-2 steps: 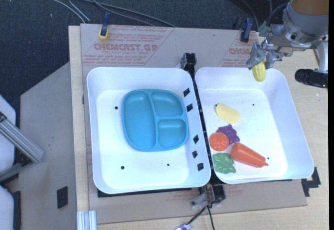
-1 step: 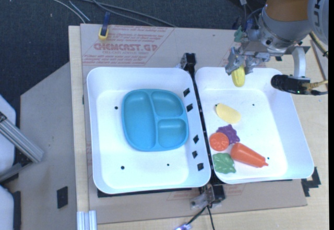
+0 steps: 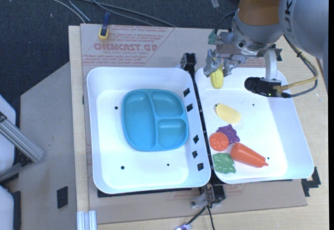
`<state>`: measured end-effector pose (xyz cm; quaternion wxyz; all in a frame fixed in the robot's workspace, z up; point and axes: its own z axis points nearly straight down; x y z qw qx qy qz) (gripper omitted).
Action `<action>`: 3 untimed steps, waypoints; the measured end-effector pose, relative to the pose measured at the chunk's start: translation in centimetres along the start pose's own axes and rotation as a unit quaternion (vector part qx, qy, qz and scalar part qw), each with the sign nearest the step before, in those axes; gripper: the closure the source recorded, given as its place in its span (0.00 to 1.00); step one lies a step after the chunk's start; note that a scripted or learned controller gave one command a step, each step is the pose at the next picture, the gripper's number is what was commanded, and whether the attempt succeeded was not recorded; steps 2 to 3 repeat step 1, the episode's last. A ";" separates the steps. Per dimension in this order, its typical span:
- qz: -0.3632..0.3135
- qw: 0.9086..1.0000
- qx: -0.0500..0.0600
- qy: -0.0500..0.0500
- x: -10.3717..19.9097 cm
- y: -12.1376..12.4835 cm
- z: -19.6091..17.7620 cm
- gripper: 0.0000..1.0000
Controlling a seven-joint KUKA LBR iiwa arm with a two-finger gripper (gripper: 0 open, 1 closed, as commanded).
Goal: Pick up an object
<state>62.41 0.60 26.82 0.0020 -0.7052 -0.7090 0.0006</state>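
A blue divided plate (image 3: 155, 119) lay in the left bin (image 3: 99, 135). In the right bin (image 3: 284, 135), the pincer (image 3: 218, 70) hung over the far left corner, its fingers closed on a small yellow object (image 3: 216, 80) that showed just below them, lifted clear of the bin floor. Nearer the camera lay a pale yellow piece (image 3: 228, 113), a purple item (image 3: 228, 132), a red-orange round one (image 3: 219, 142), a green one (image 3: 223, 162) and an orange carrot (image 3: 249, 155). The arm hid the top of the held object, so its shape was hard to make out.
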 end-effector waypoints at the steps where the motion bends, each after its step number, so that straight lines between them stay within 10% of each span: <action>1: 0.000 1.000 0.000 0.000 5.0 -0.9 0.7 1.00; 3: 0.000 1.000 0.000 0.000 5.0 -0.9 0.7 1.00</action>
